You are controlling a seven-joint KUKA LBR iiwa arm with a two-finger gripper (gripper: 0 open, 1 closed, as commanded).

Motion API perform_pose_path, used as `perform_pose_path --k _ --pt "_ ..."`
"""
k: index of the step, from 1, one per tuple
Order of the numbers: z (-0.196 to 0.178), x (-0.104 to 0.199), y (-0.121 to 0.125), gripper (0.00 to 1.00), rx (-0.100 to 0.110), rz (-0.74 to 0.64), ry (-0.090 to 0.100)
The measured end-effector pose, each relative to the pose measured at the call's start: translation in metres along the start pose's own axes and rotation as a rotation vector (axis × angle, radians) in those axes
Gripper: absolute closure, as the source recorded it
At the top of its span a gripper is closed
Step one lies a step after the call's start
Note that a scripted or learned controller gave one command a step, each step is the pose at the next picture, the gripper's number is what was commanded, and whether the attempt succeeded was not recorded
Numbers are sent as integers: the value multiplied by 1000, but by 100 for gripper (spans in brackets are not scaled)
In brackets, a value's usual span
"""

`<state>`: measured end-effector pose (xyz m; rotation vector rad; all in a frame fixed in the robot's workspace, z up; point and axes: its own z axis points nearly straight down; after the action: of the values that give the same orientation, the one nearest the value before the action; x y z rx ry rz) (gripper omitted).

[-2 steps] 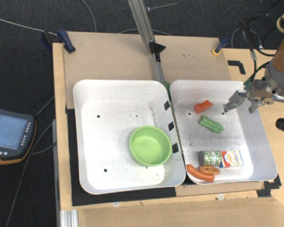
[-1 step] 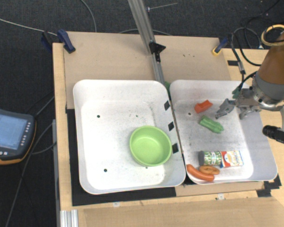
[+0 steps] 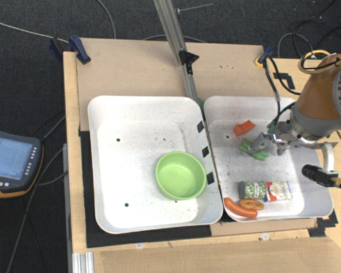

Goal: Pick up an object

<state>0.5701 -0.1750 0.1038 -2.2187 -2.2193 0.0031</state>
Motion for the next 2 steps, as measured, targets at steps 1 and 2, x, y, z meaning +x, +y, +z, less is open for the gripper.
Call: perform_pose_path --k 1,2 --pt "8 0 0 0 -3 0 -1" --pt "-3 0 1 100 -5 0 -1"
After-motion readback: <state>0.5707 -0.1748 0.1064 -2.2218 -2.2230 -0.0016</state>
